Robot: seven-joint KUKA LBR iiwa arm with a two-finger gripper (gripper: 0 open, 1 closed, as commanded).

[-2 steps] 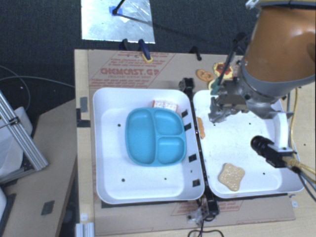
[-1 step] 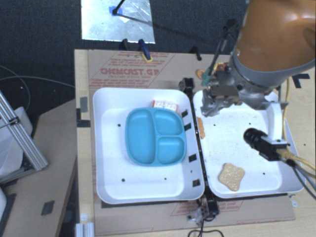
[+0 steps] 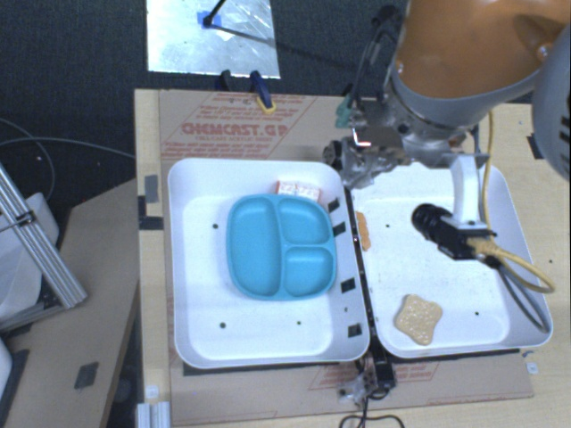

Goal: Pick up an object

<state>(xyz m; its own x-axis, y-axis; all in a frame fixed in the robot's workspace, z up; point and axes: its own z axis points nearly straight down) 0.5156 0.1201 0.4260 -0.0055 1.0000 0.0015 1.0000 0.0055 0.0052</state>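
Camera view: gripper (image 3: 357,169) hangs over right bin (image 3: 500,328) far-left corner; you cannot tell jaws' state. Nearest pickable: orange strip (image 3: 362,230) against divider, cracker (image 3: 417,318) well apart. Risk: jaws strike bin wall, close on nothing.

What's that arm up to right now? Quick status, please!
Gripper low over the right bin's top-left corner, nothing seen held. Tan cookie-shaped piece and orange strip lie loose in that bin. Blue divided plate in left bin, untouched.
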